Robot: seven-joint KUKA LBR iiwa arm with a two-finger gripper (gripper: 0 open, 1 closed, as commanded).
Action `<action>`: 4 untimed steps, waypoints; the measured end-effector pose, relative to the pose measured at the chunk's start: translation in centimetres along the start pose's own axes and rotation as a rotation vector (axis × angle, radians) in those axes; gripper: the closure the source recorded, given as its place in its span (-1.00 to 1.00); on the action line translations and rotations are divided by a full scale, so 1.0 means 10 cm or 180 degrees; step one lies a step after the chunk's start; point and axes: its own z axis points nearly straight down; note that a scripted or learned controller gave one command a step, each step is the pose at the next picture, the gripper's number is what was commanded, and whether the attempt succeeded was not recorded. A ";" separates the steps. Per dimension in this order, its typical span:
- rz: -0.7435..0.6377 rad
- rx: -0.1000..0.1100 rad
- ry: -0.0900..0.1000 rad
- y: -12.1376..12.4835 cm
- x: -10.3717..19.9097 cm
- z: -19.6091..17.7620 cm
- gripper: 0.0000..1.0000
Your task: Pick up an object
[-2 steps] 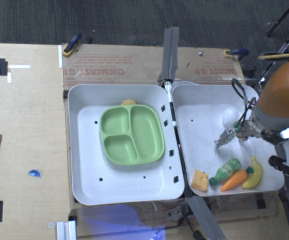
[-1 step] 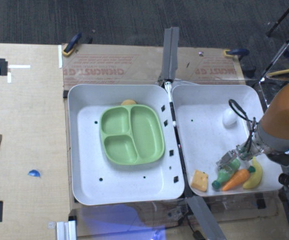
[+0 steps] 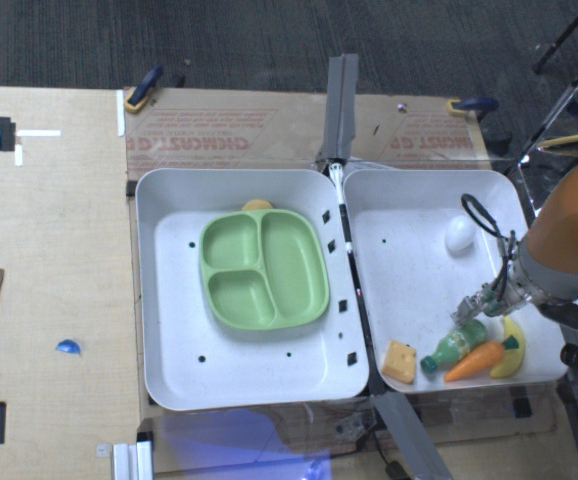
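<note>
A: Where do the pickable things lie?

B: In the right-hand shallow white plastic bin (image 3: pixel 409 193), clustered at its near right corner. A small green plastic bottle (image 3: pixel 456 346) lies on its side, long axis slanting from lower left to upper right, its darker end toward the lower left.

A: And the metal two-finger gripper (image 3: pixel 479 304)?

B: It sits just above the bottle's upper right end, touching or nearly so; I cannot tell which. Whether it is apart or together, I cannot tell either: the tip is small and blurred.

A: What lies beside the bottle?

B: A smooth orange toy carrot (image 3: pixel 478 361) lies just below it, roughly parallel, thick end up to the right. A curved yellow toy banana (image 3: pixel 510 348) lies just right of the carrot, running nearly along the bin's depth. A tan, spongy-looking block like a bread piece (image 3: pixel 400 361) rests left of the bottle, near the bin's front left corner.

A: Anything further off?

B: A rounded white object (image 3: pixel 459 235) sits well apart, toward the back of the same bin. The left-hand white bin (image 3: pixel 164 268) holds a glossy pale green three-compartment plastic tray (image 3: pixel 265 268) with rounded corners, and a small yellowish thing (image 3: pixel 257 206) peeks out behind its far edge.
</note>
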 end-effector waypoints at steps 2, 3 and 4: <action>0.0274 0.0012 -0.0002 0.90 0.82 -0.90 1.00; 0.0274 0.0012 -0.0002 0.90 0.82 -0.90 -1.00; 0.0555 0.0018 0.0003 0.20 0.66 -0.25 -1.00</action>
